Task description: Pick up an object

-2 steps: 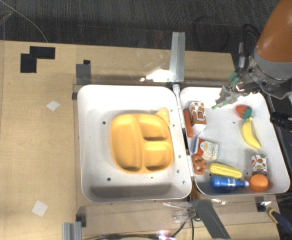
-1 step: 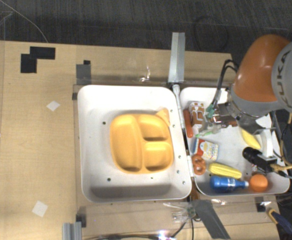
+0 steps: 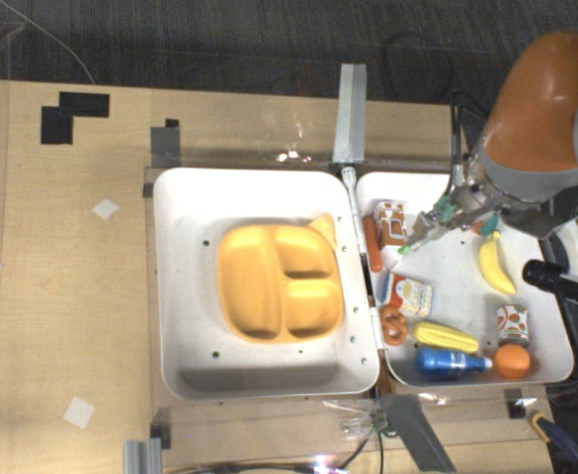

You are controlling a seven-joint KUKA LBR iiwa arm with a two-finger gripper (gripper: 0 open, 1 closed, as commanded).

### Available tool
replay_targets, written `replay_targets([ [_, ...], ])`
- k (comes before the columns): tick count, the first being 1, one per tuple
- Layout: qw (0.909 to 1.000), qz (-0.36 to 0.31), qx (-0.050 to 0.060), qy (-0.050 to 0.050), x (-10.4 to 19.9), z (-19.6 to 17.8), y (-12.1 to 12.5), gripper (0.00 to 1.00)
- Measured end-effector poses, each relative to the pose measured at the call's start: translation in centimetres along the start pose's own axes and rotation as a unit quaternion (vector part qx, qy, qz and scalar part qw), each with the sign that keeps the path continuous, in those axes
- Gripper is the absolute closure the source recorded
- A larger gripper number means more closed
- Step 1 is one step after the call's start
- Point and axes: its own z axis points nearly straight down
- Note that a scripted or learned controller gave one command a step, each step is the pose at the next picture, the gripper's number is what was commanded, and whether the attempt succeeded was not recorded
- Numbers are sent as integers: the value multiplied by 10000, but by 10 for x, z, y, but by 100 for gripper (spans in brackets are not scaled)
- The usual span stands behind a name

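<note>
The gripper (image 3: pixel 437 223) hovers in the right bin (image 3: pixel 555 368), left of the banana (image 3: pixel 495 267); jaw state unclear.

Above the right bin (image 3: pixel 565 358), the arm (image 3: pixel 545 97) is a bulbous orange dome over a grey collar, with black letters at its edge; thin metal gripper (image 3: pixel 425 230) parts carry green and red bits
</note>
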Motion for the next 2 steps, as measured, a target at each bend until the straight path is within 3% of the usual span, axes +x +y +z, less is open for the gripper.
replay_targets([
  [1,9994,344,36,7,-16,81,-74,100],
  [2,9968,-789,-70,-75,-76,168,-69,100],
])
